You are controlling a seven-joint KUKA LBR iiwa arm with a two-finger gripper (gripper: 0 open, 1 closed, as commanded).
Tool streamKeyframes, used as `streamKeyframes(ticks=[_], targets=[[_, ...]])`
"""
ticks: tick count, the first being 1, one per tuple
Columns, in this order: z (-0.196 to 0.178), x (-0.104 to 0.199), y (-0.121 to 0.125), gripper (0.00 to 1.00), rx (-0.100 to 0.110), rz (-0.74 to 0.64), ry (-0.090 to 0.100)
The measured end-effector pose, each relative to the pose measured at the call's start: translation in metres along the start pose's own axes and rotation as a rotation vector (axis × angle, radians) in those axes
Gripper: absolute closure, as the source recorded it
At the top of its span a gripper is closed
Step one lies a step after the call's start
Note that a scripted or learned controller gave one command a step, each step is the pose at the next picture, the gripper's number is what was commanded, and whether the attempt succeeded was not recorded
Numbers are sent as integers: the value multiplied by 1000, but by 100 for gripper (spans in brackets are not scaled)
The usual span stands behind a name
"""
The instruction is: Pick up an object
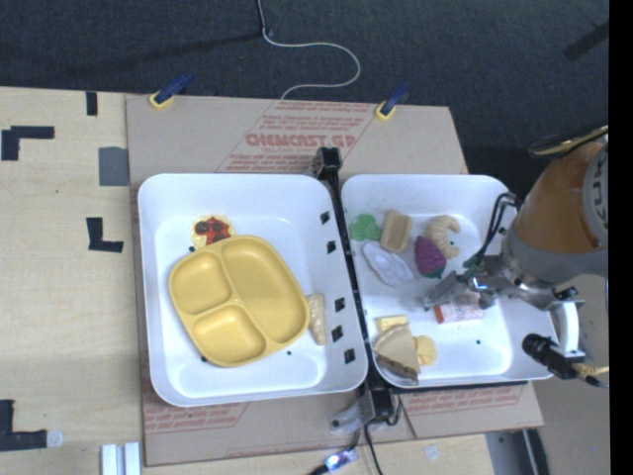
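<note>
The right bin (492, 368) holds several small items. Along its far side lie a green piece (365, 228), a tan block (395, 232), a beige pastry shape (444, 232) and a purple berry-like piece (428, 255). A clear plastic piece (386, 263) lies left of the middle. My gripper (442, 291) hangs low over the bin's middle, just below the purple piece and above a small white and red item (461, 313). Yellow and tan wedge pieces (401, 344) sit at the near left corner. Nothing can be seen held in the gripper.
The left bin (163, 206) carries a yellow divided plate (237, 300), a small red and yellow item (212, 230) and a pale yellow piece (316, 318). A black divider clip row (341, 285) runs between the bins. The arm (559, 216) covers the right bin's right wall.
</note>
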State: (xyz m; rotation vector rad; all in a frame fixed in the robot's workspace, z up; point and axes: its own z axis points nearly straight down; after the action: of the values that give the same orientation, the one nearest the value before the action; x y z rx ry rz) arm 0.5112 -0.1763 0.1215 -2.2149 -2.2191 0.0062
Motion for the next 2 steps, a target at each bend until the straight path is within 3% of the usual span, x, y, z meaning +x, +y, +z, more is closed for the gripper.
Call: streamKeyframes(ticks=[1, 2], targets=[[36, -2, 2, 0, -13, 2, -10], [22, -1, 4, 100, -18, 0, -5]])
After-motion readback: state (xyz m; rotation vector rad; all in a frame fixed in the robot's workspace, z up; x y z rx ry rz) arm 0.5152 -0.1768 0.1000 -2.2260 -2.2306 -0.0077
